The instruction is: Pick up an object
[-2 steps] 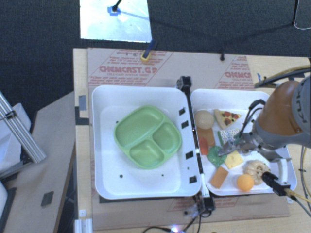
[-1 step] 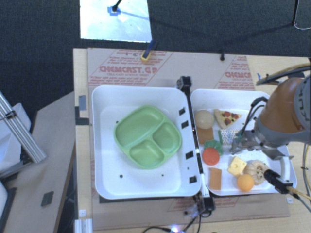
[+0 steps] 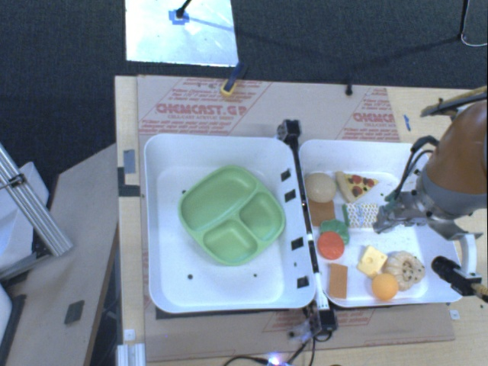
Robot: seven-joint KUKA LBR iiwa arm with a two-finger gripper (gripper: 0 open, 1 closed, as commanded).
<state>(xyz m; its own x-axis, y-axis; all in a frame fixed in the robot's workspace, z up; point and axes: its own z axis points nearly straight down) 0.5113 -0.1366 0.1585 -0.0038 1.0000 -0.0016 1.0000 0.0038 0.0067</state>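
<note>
The right bin (image 3: pixel 427 151) holds several toy foods: a pale bread roll (image 3: pixel 318 186), a pizza slice (image 3: pixel 356 183), a brown slab (image 3: pixel 322 210), a white speckled block (image 3: pixel 360 216), a red tomato (image 3: pixel 331 245), a yellow cheese wedge (image 3: pixel 372 261), a cookie (image 3: pixel 405 269), an orange (image 3: pixel 384 286) and a tan cracker (image 3: pixel 338 280). My gripper (image 3: pixel 390 215) hangs low over the right bin's middle. It is just right of the speckled block and above the cheese and cookie. The dark wrist hides what lies under it.
The left bin (image 3: pixel 168 204) bears a green divided plate (image 3: pixel 231 215). A black divider strip (image 3: pixel 300 212) runs between the bins. The arm's orange body (image 3: pixel 461 155) covers the right bin's right side. A shiny metal sheet (image 3: pixel 181 21) lies beyond the bench.
</note>
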